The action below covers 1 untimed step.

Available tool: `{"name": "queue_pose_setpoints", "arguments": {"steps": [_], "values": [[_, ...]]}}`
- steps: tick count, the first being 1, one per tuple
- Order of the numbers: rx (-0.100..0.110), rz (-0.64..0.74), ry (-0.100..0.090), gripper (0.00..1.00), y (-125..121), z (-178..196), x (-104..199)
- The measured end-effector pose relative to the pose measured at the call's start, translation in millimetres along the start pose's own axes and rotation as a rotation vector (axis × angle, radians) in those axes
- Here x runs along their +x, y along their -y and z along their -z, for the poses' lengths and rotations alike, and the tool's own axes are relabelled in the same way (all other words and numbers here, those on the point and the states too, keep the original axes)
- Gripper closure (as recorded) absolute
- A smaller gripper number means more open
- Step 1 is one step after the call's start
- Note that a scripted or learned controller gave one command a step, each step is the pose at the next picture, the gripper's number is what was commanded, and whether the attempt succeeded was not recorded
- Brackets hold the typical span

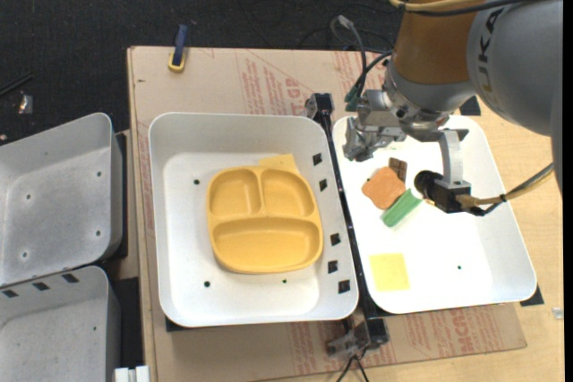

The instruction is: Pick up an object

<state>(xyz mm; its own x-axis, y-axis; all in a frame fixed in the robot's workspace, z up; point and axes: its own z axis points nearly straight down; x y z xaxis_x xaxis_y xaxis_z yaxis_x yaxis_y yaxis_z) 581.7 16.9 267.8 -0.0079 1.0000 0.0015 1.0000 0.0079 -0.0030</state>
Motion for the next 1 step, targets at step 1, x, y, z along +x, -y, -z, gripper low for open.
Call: {"name": "queue_pose_setpoints", "arguments": {"steps": [1], "values": [[0.0,-0.001,0.0,1.0,21.8,-4.0,41.6]]}}
